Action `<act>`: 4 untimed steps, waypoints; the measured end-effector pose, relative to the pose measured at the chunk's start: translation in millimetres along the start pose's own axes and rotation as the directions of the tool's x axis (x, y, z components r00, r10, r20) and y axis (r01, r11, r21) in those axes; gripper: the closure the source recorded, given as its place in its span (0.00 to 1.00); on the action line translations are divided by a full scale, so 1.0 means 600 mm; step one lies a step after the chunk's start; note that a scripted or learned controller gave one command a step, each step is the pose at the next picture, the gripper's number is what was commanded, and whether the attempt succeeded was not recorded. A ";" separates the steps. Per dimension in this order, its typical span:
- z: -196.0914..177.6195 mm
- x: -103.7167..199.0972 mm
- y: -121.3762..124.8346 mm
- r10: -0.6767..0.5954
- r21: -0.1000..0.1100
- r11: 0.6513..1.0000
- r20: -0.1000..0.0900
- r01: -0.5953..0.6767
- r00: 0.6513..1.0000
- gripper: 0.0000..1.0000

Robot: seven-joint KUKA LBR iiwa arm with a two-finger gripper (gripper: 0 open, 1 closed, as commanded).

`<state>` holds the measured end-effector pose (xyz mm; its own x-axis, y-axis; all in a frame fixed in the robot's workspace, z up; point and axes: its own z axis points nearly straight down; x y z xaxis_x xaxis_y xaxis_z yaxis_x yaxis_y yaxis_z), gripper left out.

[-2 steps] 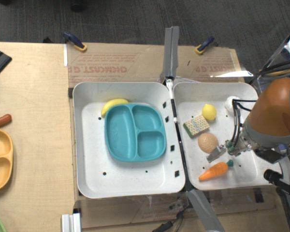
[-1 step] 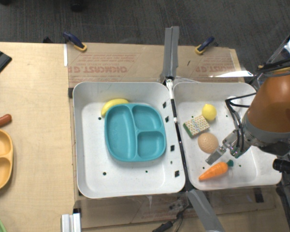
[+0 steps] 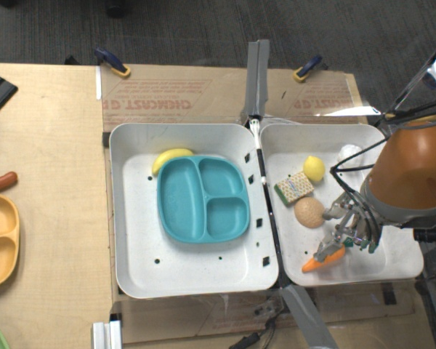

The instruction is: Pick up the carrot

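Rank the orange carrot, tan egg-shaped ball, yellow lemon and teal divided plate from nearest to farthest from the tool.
1. Orange carrot: right bin, at the tool.
2. Tan egg-shaped ball: right bin, just up-left.
3. Yellow lemon: right bin, toward the far edge.
4. Teal divided plate: left bin.

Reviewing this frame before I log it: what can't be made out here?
- Gripper grip on the carrot: too small and cluttered in the camera view to tell if the fingers close on it.
- Carrot's right end: covered by the gripper.
- Banana: mostly hidden behind the teal divided plate.
- White object at the right bin's back: partly hidden by the arm; identity unclear.
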<state>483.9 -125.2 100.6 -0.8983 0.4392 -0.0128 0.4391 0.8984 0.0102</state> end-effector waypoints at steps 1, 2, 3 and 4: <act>0.015 0.032 0.042 0.417 0.015 0.909 -0.008 -0.417 0.909 0.00; -0.056 -0.021 -0.062 0.207 0.012 0.978 -0.008 -0.207 0.978 0.00; 0.008 0.012 0.004 0.215 0.013 0.977 -0.011 -0.215 0.977 0.00; -0.151 0.051 0.089 0.204 0.012 0.979 -0.009 -0.203 0.979 0.00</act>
<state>478.5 -63.9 191.6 -0.7902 0.6129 -0.0017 0.6129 0.7902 0.0007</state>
